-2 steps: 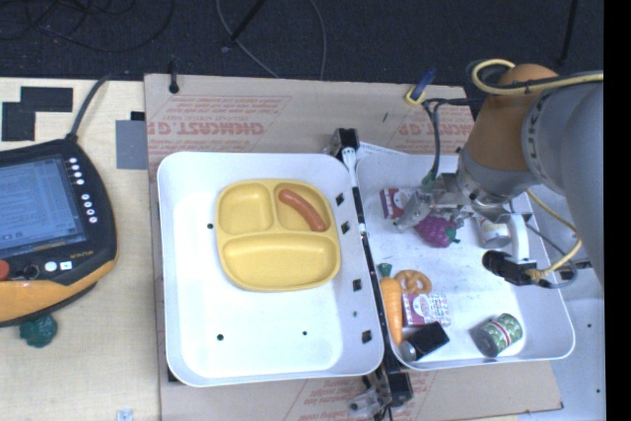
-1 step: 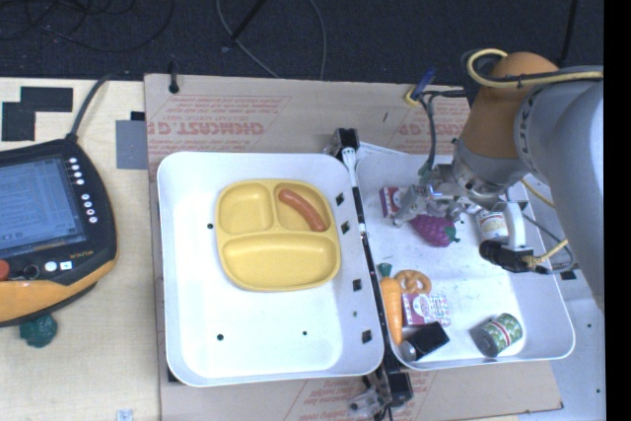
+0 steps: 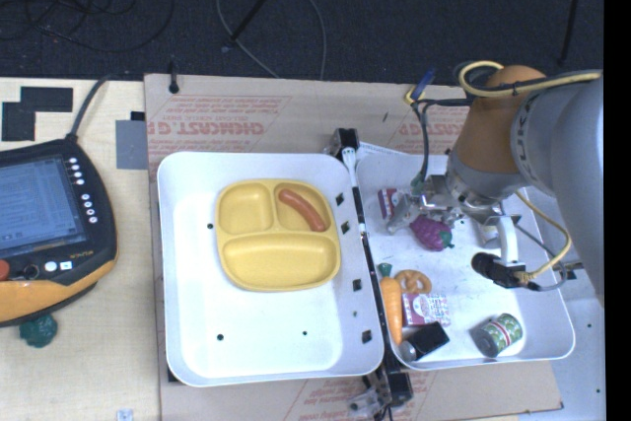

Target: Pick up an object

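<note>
My gripper (image 3: 427, 210) hangs low over the back of the right bin (image 3: 552, 350). Directly under it, and touching or nearly touching it, is a purple rounded object (image 3: 432, 234); the view does not show whether it is gripped. A small red and white item (image 3: 386, 204) lies just left of the gripper. Nearer the front of the same bin lie an orange carrot (image 3: 392, 309), a pretzel (image 3: 413, 282), a pink packet (image 3: 427, 311), a black block (image 3: 426, 340) and a green can (image 3: 498, 333).
The left bin (image 3: 187, 311) holds a yellow divided plate (image 3: 276, 261) with a sausage (image 3: 303, 208) in its back right section. A teach pendant (image 3: 49, 222) lies on the bench to the left. The arm's grey body covers the right bin's far right side.
</note>
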`<state>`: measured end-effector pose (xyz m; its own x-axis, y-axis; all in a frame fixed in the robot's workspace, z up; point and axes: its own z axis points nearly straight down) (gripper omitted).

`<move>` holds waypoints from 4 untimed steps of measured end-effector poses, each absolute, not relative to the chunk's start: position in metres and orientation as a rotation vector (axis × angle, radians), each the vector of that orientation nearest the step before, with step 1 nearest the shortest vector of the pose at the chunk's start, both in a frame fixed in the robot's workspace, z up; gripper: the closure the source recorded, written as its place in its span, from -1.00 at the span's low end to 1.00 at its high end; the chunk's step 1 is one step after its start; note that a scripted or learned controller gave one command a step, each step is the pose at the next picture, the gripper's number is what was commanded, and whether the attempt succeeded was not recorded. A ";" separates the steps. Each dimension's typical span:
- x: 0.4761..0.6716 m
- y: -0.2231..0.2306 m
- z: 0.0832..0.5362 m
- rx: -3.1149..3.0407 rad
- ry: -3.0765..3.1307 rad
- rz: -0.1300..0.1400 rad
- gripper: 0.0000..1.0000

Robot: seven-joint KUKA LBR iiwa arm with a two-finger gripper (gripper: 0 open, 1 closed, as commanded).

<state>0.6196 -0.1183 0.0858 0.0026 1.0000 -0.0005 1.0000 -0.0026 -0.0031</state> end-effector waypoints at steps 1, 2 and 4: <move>0.640 -0.123 0.084 -2.196 -2.212 0.022 -1.00; 0.611 -0.107 0.086 -2.223 -2.218 0.003 -1.00; 0.578 -0.044 0.188 -2.219 -2.221 0.001 1.00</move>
